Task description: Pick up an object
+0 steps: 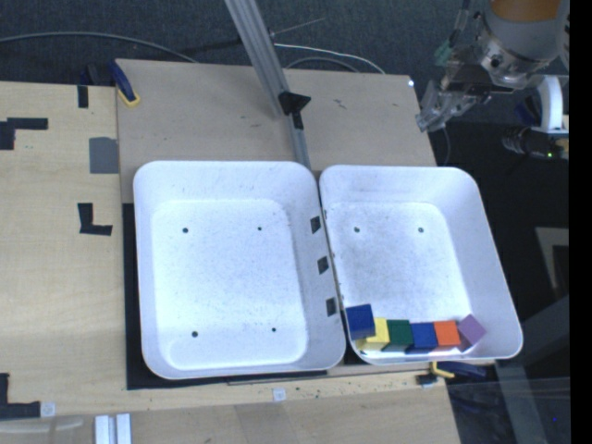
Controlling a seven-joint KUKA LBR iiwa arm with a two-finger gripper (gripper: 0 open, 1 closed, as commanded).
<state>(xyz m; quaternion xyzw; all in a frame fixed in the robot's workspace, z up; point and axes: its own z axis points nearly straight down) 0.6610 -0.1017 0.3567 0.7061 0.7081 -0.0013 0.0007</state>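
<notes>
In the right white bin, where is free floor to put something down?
Right white bin: bare floor from its far wall to mid-floor. Crowded along the near wall: blue cube, yellow, green, blue, orange, purple blocks.

Below the pincer (435, 117), the right bin (481, 220) looks like smooth white plastic, a soft sheen on its rim, its floor peppered with fine dark specks. Further left of the pincer, the left bin (153, 202) shows the same glossy-edged white plastic, same speckled, scuffed floor. Far below the pincer, along the right bin's near wall, the blocks (412, 333) read as matt painted pieces, blue, yellow, green, orange, purple, flat colour with no shine. Left of the pincer, the bench top (203, 109) looks like pale unvarnished board, dull, lightly marked. The slanted pole (254, 30) gleams like ribbed bare metal.
</notes>
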